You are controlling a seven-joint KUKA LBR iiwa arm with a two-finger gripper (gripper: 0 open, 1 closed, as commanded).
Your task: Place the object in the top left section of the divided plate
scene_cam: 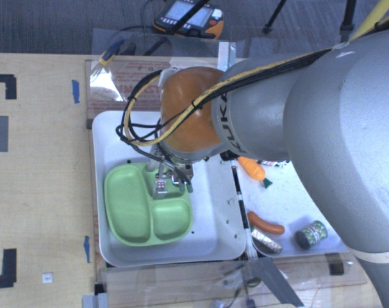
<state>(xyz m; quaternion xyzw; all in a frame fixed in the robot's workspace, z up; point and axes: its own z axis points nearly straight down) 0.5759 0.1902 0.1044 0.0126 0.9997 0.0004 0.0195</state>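
End effector (168,179) is being held low over the green divided plate (127,213), at the plate's upper right corner, where the dividing ridges meet. Metal parts and a dark green bit are showing under the orange wrist band (188,114), but whether anything is being gripped cannot be told; the big grey arm (322,127) is blocking much of the view from above.

The plate is lying in the left white bin (210,233), slightly turned, with one long section on its left side and two smaller ones on its right. All visible sections are looking bare.

In the right white bin (284,197), a toy carrot (253,169) is lying near the top by the arm, a small sausage-like piece (266,224) lower down, a silvery wrapped item (266,241) just below that, and a small green can (311,233) to its right. Which of these is meant as the task's object cannot be settled.

Judged step: a placing approach over the plate, or a hover before release. The next move is calling for a shift toward the plate's top left section, since the end effector is sitting too far right, then a lowering and release.

Both bins are resting on the table (40,185).
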